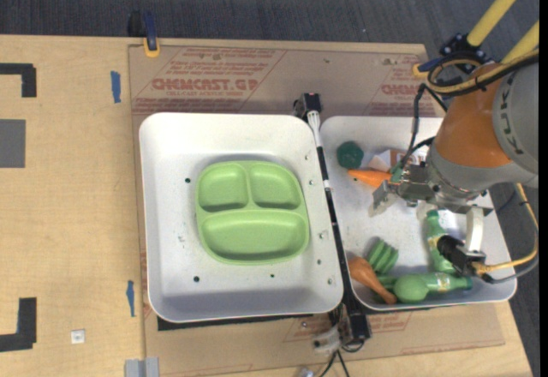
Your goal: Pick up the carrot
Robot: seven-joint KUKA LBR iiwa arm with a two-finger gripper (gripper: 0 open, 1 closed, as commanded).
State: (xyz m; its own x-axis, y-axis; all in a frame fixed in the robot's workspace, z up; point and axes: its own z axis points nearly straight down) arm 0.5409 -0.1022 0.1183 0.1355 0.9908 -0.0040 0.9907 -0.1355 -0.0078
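Note:
The carrot is a small orange cone lying flat in the upper left part of the right bin, its tip pointing left. A round dark green piece sits just above its tip. My gripper hangs low over the carrot's thick right end. One grey finger stands just below the carrot and the other stands above it, so the gripper looks open and straddling. The carrot rests on the bin floor.
The left bin holds a light green divided plate. In the right bin's lower part lie an orange toy, a ribbed green piece, a long green item and a green-and-white item under the wrist.

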